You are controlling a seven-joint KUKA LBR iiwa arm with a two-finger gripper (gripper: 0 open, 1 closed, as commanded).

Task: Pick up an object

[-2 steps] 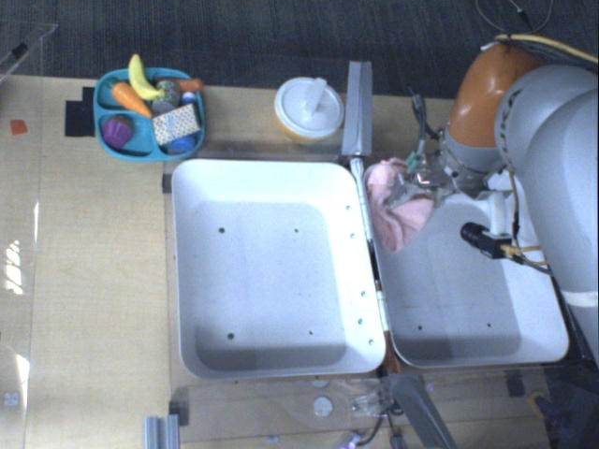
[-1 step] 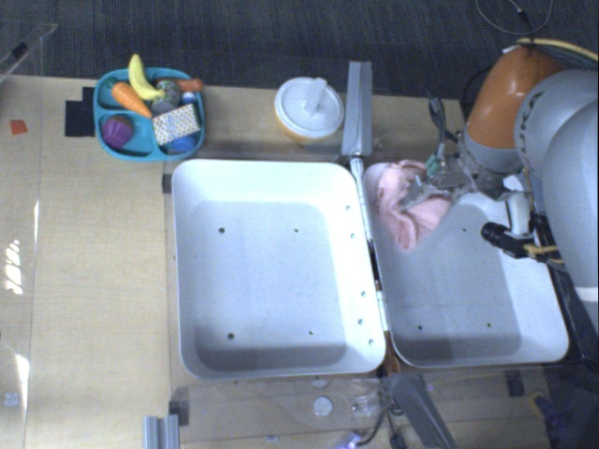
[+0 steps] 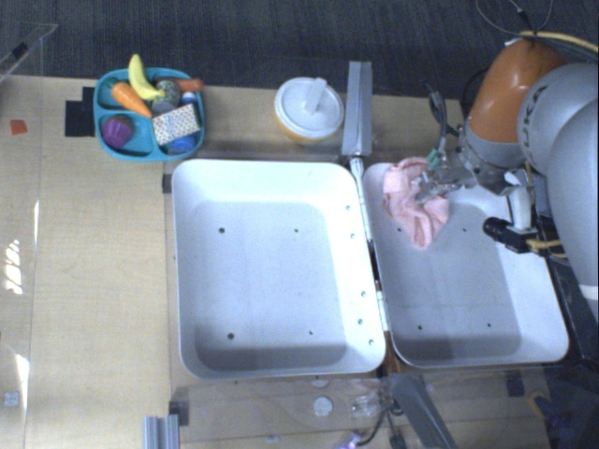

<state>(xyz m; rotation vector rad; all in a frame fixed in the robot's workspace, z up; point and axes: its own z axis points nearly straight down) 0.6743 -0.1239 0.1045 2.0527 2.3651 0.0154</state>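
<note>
The bench [image 3: 84,279] carries two shallow white bins side by side: the left bin [image 3: 271,269] and the right bin [image 3: 468,288], where the work happens. The grey arm [image 3: 552,129], with its orange band [image 3: 510,82], reaches in from the right and ends over the upper left part of the right bin. There the gripper [image 3: 436,181] is at the pink cloth [image 3: 416,209], which lies crumpled near the bin's left wall, and the upper folds of the cloth seem to be bunched at the fingertips. Whether the jaws are open or closed I cannot tell, because dark metal parts and fabric cover each other. My judgement is that the risk is a weak pinch: if only one thin fold is caught, the soft cloth can slip out during lifting. Behind the bins stand a white lidded cup [image 3: 310,108] and a blue tray [image 3: 150,115] with toy food.
</note>
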